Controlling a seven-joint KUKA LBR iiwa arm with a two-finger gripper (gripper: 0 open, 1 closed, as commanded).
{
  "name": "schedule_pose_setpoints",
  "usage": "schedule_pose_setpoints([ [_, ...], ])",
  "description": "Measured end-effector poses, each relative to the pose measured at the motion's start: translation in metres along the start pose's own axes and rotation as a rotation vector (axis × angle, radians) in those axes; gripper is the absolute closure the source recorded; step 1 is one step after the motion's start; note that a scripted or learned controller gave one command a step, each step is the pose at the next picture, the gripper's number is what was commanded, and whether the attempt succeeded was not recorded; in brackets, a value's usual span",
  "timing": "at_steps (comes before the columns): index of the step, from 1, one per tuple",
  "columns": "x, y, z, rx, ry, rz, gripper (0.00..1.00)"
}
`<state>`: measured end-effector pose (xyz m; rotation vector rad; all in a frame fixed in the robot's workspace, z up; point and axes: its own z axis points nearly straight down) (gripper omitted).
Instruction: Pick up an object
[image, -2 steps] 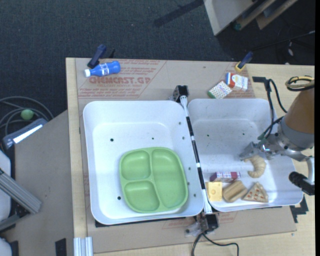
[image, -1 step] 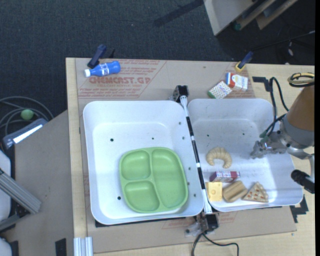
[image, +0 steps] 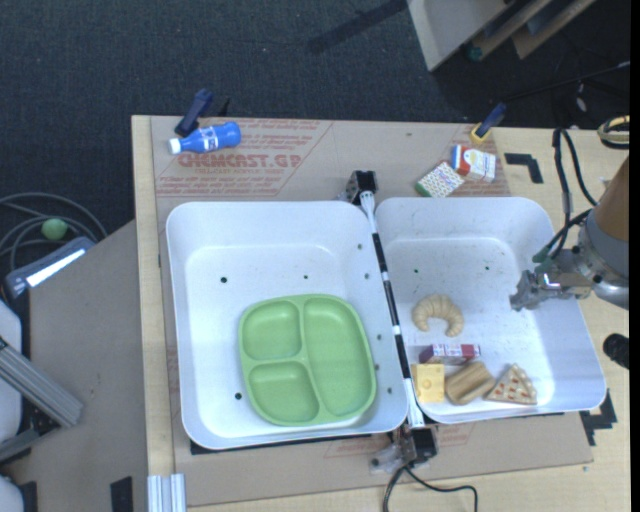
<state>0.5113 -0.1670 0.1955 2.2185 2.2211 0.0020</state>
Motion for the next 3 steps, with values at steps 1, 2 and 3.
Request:
schedule_pose_setpoints([
  [1,0.0,-0.001,0.001,0.002,0.0,0.001,0.0],
  [2,0.052,0.023,0.03,0.005,0.002,0.0,0.0],
  [3,0.072,0.03,0.106,0.006,0.002,0.001,0.0],
])
